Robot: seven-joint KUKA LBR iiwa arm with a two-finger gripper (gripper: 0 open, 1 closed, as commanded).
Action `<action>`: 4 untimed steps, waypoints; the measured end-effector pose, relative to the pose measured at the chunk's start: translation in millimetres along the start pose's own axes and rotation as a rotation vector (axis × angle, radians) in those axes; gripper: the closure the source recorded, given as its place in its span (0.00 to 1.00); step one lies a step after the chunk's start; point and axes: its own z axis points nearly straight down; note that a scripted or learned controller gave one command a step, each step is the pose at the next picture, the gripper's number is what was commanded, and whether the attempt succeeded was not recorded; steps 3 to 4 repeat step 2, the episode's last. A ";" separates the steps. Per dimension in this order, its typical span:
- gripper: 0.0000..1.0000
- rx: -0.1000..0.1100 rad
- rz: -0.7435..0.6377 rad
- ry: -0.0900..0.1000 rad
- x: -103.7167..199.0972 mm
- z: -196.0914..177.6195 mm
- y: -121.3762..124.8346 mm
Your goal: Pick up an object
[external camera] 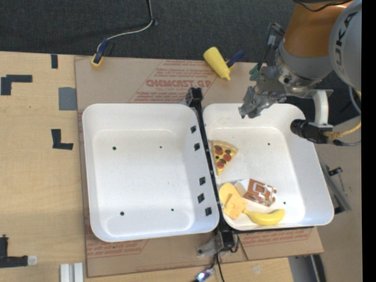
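My gripper [251, 108] hangs over the back edge of the right bin [305, 169], its dark fingers pointing down with nothing visible between them. A pizza slice [222, 154] lies near the bin's left wall, below and left of the gripper. At the bin's front lie a yellow cheese wedge [232, 201], a brown and white waffle-like piece [260, 192] and a banana [265, 217], close together.
The left bin [141, 169] stands beside the right one, joined by a black divider with clips [201, 157]. A yellow bottle-shaped toy [217, 62] lies on the cardboard behind the bins. A cable with a yellow clip [101, 55] lies at the back left.
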 end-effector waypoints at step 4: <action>1.00 -0.003 0.007 -0.002 -49.2 87.7 -85.6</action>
